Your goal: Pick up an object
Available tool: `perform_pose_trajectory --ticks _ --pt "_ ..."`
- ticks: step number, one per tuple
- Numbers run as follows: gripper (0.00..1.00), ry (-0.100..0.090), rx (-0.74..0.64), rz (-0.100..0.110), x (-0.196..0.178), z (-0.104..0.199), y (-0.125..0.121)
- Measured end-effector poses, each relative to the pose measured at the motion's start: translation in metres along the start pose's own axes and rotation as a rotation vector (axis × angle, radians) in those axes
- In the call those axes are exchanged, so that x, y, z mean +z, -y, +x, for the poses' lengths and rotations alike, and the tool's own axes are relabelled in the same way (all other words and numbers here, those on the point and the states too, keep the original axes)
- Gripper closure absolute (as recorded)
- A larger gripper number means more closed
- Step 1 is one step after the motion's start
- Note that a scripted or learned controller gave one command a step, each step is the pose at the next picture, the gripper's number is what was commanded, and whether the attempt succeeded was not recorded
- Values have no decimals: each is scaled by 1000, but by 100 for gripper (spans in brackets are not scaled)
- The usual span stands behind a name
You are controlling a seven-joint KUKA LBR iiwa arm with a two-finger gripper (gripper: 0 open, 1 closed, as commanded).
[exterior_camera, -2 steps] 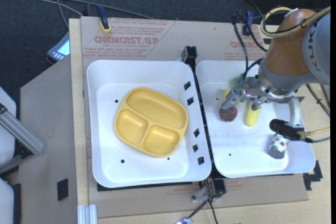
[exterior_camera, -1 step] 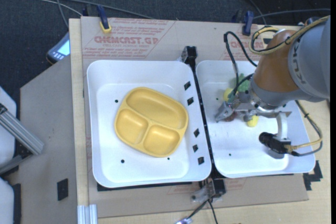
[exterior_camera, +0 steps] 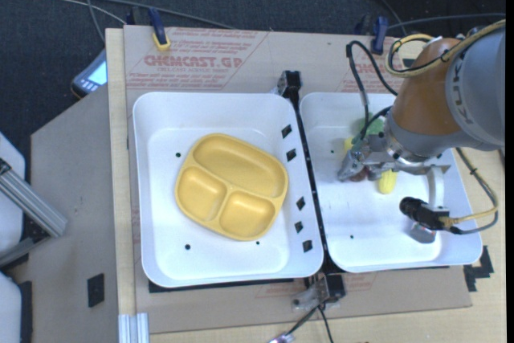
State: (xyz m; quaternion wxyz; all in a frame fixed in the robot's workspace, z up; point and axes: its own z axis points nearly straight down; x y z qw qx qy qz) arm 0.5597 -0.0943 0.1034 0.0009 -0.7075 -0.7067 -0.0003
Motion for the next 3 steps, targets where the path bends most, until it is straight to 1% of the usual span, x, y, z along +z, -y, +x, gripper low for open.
perform_pose_trajectory --ticks 1,2,3 --pt "100 3 0 -6 -48 -8 -4" --pt "100 2 -3 -7 -97 -1 -11" --pt "100 2 -2 -4 -110 -1 -12"
